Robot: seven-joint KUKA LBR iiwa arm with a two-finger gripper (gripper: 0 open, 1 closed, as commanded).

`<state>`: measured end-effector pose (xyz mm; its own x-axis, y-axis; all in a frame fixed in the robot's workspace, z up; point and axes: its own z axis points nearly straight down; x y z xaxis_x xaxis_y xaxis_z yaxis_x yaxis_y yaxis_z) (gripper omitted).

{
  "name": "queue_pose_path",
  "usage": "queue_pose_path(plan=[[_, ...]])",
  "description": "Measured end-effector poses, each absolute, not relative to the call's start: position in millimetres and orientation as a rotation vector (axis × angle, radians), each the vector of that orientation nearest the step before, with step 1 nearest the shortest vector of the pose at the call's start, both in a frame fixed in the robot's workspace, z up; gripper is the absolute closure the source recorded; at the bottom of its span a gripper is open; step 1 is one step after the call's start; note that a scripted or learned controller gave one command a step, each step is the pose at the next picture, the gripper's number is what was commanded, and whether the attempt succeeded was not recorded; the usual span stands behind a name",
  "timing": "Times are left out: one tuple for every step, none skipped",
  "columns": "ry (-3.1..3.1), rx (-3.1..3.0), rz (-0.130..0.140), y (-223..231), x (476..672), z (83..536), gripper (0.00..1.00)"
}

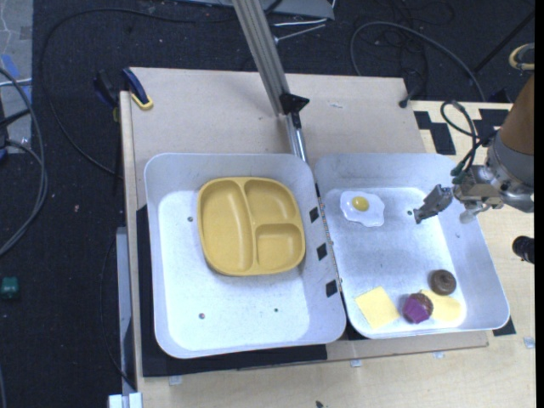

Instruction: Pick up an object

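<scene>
In the right bin (399,253) lie a fried egg toy (362,208) near the back left, a yellow cheese slice (376,307) at the front, a purple piece (416,307) beside it, a pale yellow piece (448,311) and a small brown round piece (442,282). My gripper (449,208) hangs over the right bin's back right part, to the right of the egg and apart from it. Its fingers stand open with nothing between them.
The left bin (174,253) holds a yellow divided plate (252,226). A slanted metal pole (265,45) rises from the back between the bins. Cables lie on the dark floor behind the bench. The arm's grey body (517,160) overhangs the right bin's right rim.
</scene>
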<state>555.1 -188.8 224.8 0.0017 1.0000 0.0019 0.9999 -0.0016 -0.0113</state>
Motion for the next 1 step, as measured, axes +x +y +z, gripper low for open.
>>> queue_pose_path(plan=[[-2.223,-2.220,0.001,-188.5,557.7,230.7,0.00]])
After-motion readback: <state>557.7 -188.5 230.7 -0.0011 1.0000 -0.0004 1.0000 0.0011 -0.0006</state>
